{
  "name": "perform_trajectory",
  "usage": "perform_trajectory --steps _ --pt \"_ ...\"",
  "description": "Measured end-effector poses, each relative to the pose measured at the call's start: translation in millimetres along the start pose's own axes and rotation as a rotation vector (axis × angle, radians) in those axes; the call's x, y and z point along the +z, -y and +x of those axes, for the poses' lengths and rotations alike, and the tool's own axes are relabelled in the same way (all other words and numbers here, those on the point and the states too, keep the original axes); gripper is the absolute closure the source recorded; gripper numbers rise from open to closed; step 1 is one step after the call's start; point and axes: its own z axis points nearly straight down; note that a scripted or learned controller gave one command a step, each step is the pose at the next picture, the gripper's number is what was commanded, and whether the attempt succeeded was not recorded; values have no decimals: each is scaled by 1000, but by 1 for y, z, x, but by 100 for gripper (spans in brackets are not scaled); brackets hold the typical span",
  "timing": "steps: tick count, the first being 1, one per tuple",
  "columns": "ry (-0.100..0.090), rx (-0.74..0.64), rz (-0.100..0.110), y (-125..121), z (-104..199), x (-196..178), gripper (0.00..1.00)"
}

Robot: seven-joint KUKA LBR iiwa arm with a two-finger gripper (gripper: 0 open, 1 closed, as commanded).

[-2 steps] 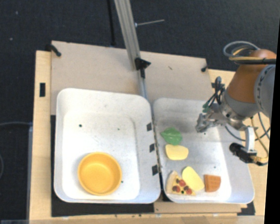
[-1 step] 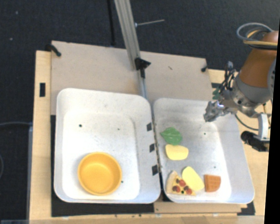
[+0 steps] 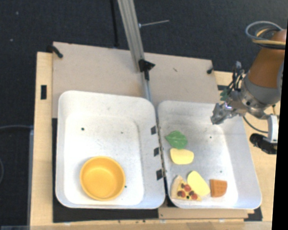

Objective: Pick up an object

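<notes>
The grey two-finger end effector (image 3: 219, 116) hangs over the upper right corner of the right-hand shallow white bin (image 3: 240, 159), its tip pointing down and to the view's left; at this size it cannot be told whether it is open or closed, and nothing is seen in its grasp. Above it the wrist widens into a grey collar and then the orange band of the grey KUKA arm (image 3: 264, 72), which enters from the right edge of the view and leans in over the bin's far rim, with dark cables looping beside the wrist. Below and to the left of the tip, well apart from it, the candidate objects lie on the bin floor: a green leaf-shaped toy (image 3: 176, 139) near the bin's left wall, a pale yellow rounded block (image 3: 181, 156) just beneath it, then along the near edge a tan pizza-like slice with red spots (image 3: 183, 189), a yellow wedge (image 3: 198, 183) overlapping it, and an orange-brown cube (image 3: 218, 188) just to the right. The left-hand shallow white bin (image 3: 104, 114) holds a round yellow plastic bowl (image 3: 103, 178) upright in its near corner. Both bins sit side by side on the light wooden worktop (image 3: 41, 129), and a slanted grey metal rail (image 3: 133, 32) runs down from the top of the view toward the gap between them.
</notes>
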Motion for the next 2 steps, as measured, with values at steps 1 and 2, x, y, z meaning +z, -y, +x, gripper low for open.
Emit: perform_trajectory --steps 1,2 --pt "-2 -1 2 -7 51 4 100" --pt "-2 -2 -1 -7 104 -13 100"
